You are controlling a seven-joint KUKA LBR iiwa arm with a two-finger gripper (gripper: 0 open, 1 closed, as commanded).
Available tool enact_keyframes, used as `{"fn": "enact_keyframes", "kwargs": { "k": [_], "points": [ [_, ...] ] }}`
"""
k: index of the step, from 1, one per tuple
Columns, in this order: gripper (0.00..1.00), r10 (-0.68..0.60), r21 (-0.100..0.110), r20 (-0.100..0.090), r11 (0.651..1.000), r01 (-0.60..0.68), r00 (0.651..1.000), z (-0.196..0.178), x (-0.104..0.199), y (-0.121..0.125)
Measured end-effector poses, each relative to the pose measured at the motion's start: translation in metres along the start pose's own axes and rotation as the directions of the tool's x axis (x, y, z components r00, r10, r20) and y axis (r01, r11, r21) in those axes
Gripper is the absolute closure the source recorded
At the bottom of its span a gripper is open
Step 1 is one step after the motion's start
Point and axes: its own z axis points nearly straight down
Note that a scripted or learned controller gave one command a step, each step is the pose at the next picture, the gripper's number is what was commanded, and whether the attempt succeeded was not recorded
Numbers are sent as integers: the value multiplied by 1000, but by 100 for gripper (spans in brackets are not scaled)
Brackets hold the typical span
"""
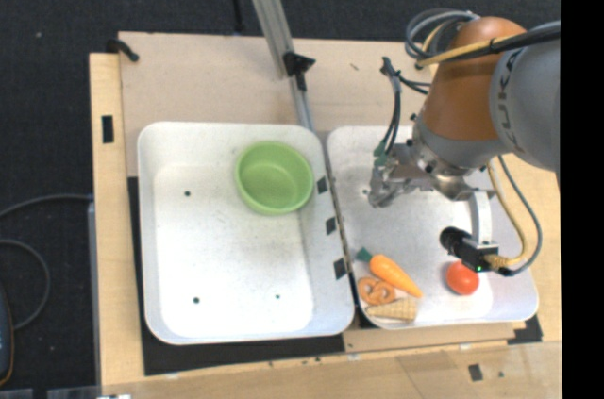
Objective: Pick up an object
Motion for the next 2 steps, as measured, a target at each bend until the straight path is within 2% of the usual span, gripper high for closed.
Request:
{"fn": "enact_keyframes", "kwargs": {
  "k": [2],
  "points": [
    [100, -1, 0, -1, 1000, 1, 1000, 7, 99, 4]
  ]
}}
